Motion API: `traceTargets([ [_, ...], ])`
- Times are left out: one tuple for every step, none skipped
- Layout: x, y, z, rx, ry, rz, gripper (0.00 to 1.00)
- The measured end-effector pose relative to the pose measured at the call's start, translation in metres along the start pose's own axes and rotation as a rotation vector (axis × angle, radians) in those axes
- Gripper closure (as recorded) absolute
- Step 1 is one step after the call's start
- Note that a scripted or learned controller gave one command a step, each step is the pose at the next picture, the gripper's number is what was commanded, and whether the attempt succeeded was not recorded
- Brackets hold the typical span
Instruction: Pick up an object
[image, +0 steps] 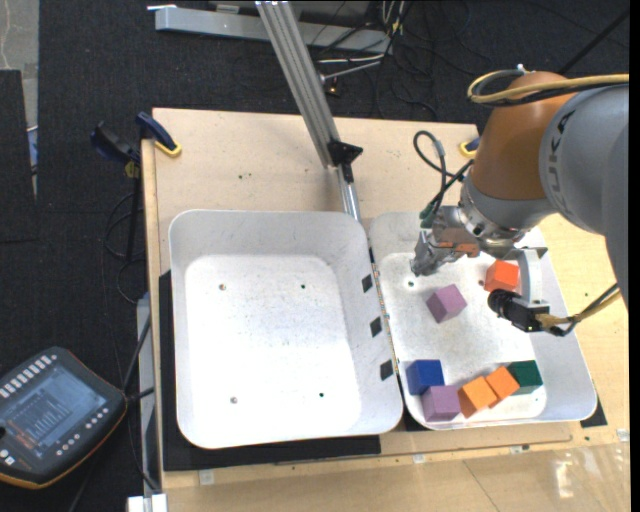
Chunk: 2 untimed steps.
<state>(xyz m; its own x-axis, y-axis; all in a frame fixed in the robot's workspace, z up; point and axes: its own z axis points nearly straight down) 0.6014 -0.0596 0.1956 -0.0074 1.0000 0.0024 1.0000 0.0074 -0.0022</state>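
Arm low over the right bin (575, 395).
End effector (428, 256) sits just above a purple cube (446, 302); I cannot tell how it's set.

Two white bins (200, 240), two purple blocks (446, 302), two orange blocks (478, 393), one blue block (424, 375), one green block (525, 376).

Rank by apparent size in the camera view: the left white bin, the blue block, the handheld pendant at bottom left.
1. Left shallow white plastic bin, clearly largest.
2. Grey handheld pendant with screen.
3. Small blue cube block, smallest.
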Motion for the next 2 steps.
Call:
traceTargets([
  [0.053, -0.015, -0.017, -0.002, 0.0, -0.001, 1.0],
  [0.101, -0.024, -0.031, -0.004, -0.001, -0.001, 1.0],
])
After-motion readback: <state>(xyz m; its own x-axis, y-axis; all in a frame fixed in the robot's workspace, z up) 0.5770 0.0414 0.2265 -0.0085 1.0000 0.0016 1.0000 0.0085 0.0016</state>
